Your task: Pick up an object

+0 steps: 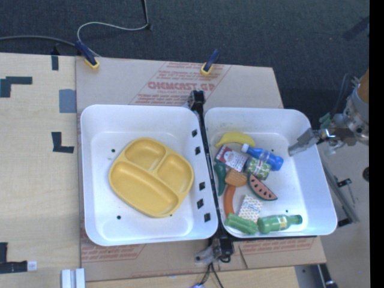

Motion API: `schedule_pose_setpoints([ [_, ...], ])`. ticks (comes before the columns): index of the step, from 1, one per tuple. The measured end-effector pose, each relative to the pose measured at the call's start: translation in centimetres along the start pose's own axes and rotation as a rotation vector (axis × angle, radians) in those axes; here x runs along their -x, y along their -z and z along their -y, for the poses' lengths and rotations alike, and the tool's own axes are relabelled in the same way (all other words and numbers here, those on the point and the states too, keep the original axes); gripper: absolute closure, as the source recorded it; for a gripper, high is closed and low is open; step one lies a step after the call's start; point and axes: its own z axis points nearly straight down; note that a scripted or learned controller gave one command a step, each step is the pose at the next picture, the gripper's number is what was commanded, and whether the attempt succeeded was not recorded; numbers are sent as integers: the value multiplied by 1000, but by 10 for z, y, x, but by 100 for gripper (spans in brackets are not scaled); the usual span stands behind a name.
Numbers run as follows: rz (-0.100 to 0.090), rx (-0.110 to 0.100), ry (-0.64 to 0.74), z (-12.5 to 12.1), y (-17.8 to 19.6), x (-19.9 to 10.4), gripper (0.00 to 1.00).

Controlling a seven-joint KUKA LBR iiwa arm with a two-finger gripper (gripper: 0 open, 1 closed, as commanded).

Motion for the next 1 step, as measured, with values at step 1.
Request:
schedule_pose_setpoints([
  [1, -1, -3, 1, -95, -131, -1, 0],
])
